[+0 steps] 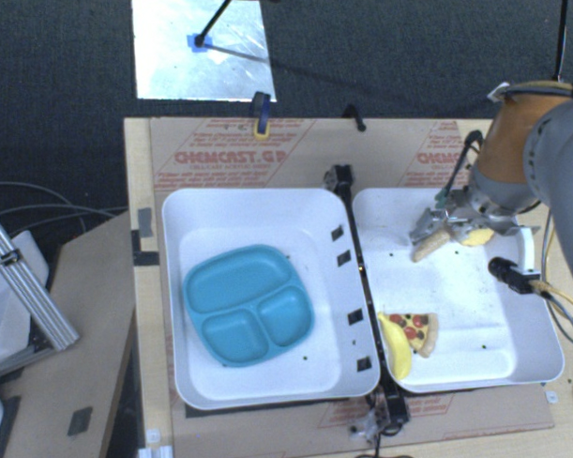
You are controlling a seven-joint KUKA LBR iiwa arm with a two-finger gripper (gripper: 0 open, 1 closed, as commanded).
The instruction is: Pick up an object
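Tan oblong object [431, 247] lies in the right bin [479, 357], upper left part of its floor, tilted, one end toward the bin's middle wall. End effector [437, 226] sits low right over it, metal fingers touching or just above the object's upper end; cannot tell if the fingers are spread or pressed together, and cannot tell if the object is between them. Small yellow piece [477, 236] just beside the end effector on its right, partly hidden under the wrist. Arm [537, 149] comes in from the right, orange band above the wrist, grey body over the bin's upper right corner. Banana [396, 346] lies near the bin's lower left, against the middle wall, with a pizza slice toy [420, 329] touching its right side. Both well apart from the end effector. Left bin [202, 217] holds a blue divided tray [249, 304], flat, three compartments. Both bins sit side by side on the bench [227, 146].
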